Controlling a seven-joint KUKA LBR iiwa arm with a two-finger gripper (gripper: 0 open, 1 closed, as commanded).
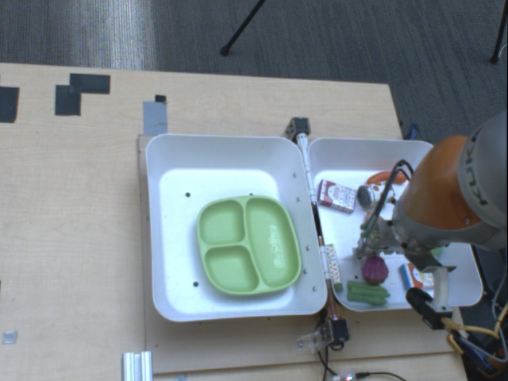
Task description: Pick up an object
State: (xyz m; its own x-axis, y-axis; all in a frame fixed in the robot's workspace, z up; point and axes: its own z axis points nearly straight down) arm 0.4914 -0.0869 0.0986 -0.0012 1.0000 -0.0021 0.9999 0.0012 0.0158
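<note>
A small round purple object (375,270), possibly a toy fruit, is lying in the right-hand shallow white bin (349,159), near its front edge, with a green pod-shaped object (367,294) just beside it toward the front. The grey arm with its orange band (436,187) is reaching in from the right and covering much of this bin; its hand (370,243) is hanging just above the purple object, and whether it is released or clenched cannot be told, since the wrist is hiding it. A small dark red carton (336,197) is lying toward the back of the bin. The left-hand white bin (155,213) is holding a light green three-compartment plastic plate (248,245). Both bins are sitting on the pale wooden worktop (71,236).
</note>
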